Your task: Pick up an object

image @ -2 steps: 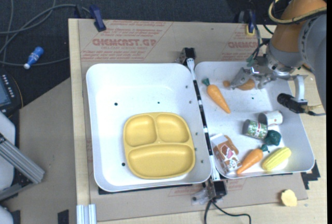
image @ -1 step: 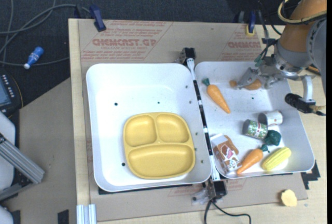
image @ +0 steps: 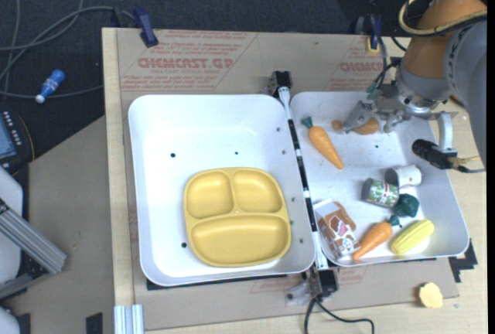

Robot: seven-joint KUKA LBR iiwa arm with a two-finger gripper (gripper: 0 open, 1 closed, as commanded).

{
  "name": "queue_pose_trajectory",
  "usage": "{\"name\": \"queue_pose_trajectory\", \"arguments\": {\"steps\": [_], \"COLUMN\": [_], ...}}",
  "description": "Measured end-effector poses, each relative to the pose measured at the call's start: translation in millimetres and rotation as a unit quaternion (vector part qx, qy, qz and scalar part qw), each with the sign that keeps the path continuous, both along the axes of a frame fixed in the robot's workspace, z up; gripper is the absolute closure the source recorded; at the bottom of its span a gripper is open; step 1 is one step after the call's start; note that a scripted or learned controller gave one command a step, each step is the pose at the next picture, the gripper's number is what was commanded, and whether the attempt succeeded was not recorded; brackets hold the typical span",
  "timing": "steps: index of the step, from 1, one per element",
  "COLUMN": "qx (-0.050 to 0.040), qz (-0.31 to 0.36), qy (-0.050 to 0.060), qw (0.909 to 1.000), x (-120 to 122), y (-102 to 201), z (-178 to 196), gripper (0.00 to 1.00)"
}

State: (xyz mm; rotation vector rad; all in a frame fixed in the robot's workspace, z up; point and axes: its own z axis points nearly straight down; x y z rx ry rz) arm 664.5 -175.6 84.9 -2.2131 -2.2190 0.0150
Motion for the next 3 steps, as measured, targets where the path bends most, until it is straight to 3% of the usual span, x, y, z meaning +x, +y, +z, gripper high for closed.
{"name": "queue_pose_trajectory", "arguments": {"steps": [1,2,3], "qx": [0.0126,0.0004,0.0005], "qz": [-0.001,0.000,0.000], "qy": [0.002,0.000,0.001], "qw": [0.9999,1.0000,1.0000], "x": [1.6,0.2,-0.2], "y": [-41.6,-16.1,-17.3], "z": [0.0,-0.1,10.4], "gripper": [0.00,0.00,1.00]}}
